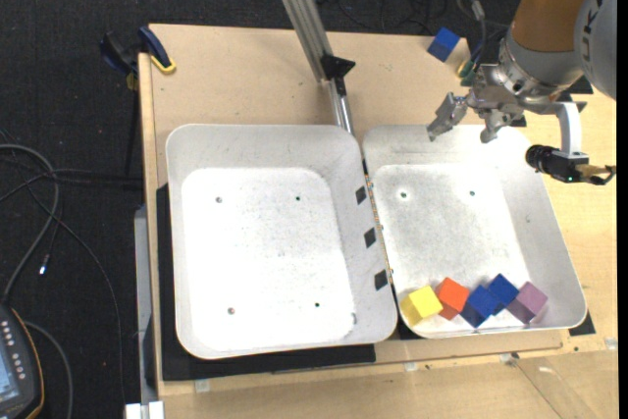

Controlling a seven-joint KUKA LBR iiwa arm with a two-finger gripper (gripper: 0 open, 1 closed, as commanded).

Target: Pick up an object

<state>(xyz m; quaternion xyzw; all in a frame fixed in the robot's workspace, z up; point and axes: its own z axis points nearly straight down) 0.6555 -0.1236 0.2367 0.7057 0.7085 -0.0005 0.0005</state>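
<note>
While my tool hangs spread and bare over the right bin's far rim, nothing is picked; the blocks crowd that bin's near edge; everything remains.

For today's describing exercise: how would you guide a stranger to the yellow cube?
Start at the right-hand white bin and look along its near edge, where a row of small blocks sits. The yellow cube is the leftmost of that row, beside the orange block, and it is the only yellow one.
</note>
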